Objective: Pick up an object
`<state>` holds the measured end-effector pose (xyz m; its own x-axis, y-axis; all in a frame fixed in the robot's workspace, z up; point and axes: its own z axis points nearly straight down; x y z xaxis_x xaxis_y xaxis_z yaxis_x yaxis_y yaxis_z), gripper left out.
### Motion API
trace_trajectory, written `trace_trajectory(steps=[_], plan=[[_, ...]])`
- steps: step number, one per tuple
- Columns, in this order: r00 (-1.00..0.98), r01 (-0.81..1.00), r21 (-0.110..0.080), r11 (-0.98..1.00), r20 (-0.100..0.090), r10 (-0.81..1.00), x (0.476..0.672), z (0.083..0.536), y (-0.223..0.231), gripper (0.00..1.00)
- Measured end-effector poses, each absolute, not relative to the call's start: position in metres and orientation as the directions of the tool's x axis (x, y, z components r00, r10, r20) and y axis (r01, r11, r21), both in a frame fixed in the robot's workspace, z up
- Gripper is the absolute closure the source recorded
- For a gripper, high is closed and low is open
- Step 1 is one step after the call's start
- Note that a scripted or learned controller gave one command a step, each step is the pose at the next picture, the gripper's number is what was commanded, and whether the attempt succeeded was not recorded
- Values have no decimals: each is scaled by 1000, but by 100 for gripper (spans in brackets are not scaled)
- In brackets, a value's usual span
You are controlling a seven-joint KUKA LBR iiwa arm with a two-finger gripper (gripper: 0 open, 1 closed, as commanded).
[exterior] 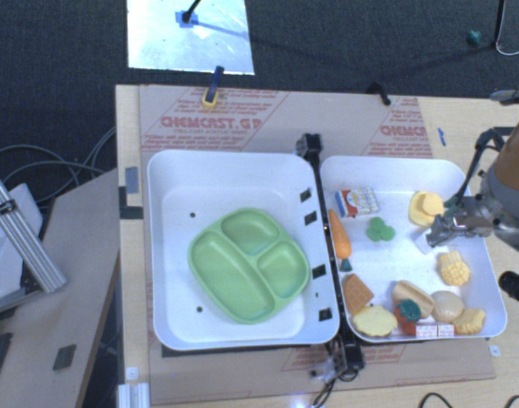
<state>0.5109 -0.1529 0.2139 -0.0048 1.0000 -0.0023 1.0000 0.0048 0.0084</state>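
While the arm (510, 172) reaches in from the right, its hand (438, 230) hangs over the right side of the right bin (396, 168), low above the white floor, between a yellow piece (425, 206) on the far side and a corn cob (453, 269) on the near side. I honestly can't tell if the hand is apart or together, it's just a dark blur at this angle, and I can't see anything gripped in it.

Most of the toy food sits in that right bin. An orange carrot (339, 236) lies along the left wall, a small red and white box (356, 202) sits at the far left, and a green broccoli bit (379, 229) is just right of the carrot. Along the near edge there's a cracker (356, 292), a round yellow slice (374, 321), a hot dog (412, 295), a red and teal thing (407, 313), a pale egg-like lump (447, 306) and another yellow piece (470, 320) in the near right corner.

The left bin (183, 177) holds a green divided plate (248, 264), sitting flat near the middle. Both bins rest on a table (268, 113) covered with printed cardboard.
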Motion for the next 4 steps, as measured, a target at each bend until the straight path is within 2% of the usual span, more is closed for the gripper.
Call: trace_trajectory(steps=[1,3,4], plan=[[-5,1000,3,5,-1,1000,512,225,-153,100],[-9,1000,3,9,0,1000,556,224,-48,100],[-7,1000,0,7,1,1000,545,215,-29,100]])
